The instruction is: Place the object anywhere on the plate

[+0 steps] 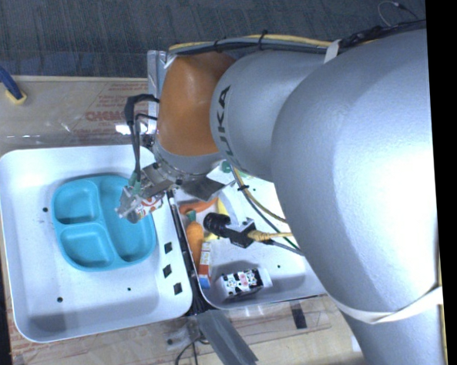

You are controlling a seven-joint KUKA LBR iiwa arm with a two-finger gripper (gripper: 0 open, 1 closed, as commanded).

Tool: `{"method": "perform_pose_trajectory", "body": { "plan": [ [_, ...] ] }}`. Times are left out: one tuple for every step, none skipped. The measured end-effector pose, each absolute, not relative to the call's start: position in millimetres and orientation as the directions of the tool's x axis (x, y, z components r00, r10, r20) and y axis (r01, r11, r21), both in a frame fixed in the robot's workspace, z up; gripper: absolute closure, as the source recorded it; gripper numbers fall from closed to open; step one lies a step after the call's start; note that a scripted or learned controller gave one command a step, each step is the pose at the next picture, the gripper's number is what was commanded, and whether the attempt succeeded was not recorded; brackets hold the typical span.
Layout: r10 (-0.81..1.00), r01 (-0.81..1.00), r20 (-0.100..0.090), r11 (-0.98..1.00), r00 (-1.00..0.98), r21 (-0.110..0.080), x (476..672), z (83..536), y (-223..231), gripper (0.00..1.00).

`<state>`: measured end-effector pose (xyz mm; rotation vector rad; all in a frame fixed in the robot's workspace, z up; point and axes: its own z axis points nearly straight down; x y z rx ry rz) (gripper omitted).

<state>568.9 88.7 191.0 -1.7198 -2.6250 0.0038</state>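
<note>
**Hanging Over the Blue Plate, Grip Unreadable**

Reaching in from the right, fills much of the view with the grey arm (351, 170) and its orange band (189, 103), passing above the right bin (284, 278). Ends at the gripper (135, 203), over the left bin (35, 305).

Hangs there above the blue plate (82, 245), over the upper end of its long right-hand compartment and close to the plate's right rim. Cannot tell whether released or clenched on anything: too small and too blurred at the tip.

Shows a speck of green and red (142, 192) right at that tip. Cannot tell whether that speck is the thing to be placed, gripped or loose, or merely part of the tool. Cannot tell either whether it touches the plate.

Lies flat on the left bin's floor, that plate, towards the upper left, with two smaller compartments along its left side.

Finds, in the right bin and partly hidden under the arm:
- an orange piece (192, 220) near the wall between the bins
- a yellow thing (219, 208) just beside it
- a small red-and-white bottle (204, 256) below the orange piece
- a patterned box (241, 280) near the bin's lower edge
</note>
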Motion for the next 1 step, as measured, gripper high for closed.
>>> {"method": "perform_pose_trajectory", "body": {
  "plan": [
    [0.917, 0.917, 0.001, 0.4, -0.4, -0.004, 568.9, 191.1, 88.9, 0.0]
  ]
}}
